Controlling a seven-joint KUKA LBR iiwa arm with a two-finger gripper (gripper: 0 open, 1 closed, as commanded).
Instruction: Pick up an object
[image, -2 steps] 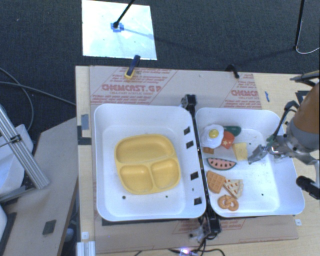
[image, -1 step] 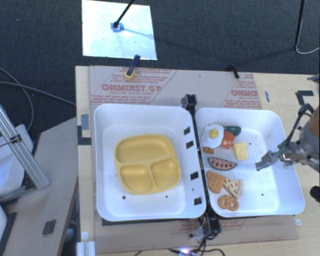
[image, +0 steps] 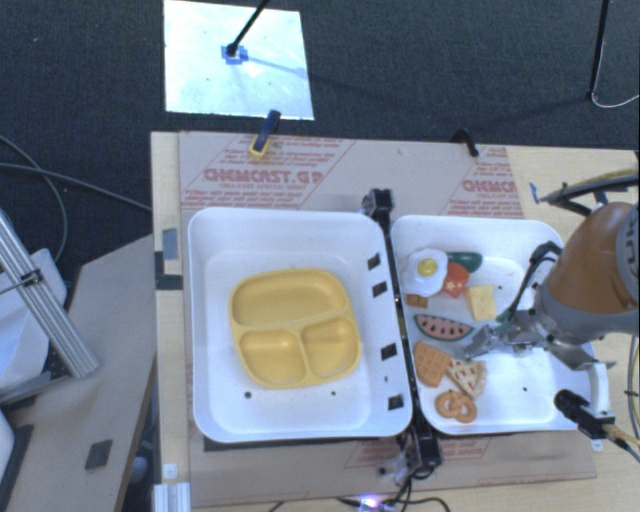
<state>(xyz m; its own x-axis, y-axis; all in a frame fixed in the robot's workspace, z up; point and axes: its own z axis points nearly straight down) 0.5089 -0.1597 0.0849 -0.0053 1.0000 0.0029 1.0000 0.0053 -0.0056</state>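
The right bin (image: 530, 398) holds several toy foods: a fried egg (image: 427, 268), a red and green pepper (image: 458, 273), a cheese slice (image: 481, 301), a watermelon slice (image: 442, 326), a waffle (image: 431, 363), a pizza slice (image: 467, 377) and a pretzel (image: 455, 406). My gripper (image: 476, 346) reaches in from the right and sits low in this bin. Its tip is just above the pizza slice, right of the waffle and below the cheese. I see nothing held in it.
The left bin (image: 215, 250) carries a yellow divided plate (image: 295, 325). A black hinge strip (image: 392, 320) runs between the bins. The arm's orange band (image: 600, 260) overhangs the right bin's right side. Cardboard (image: 300, 170) lies under both bins.
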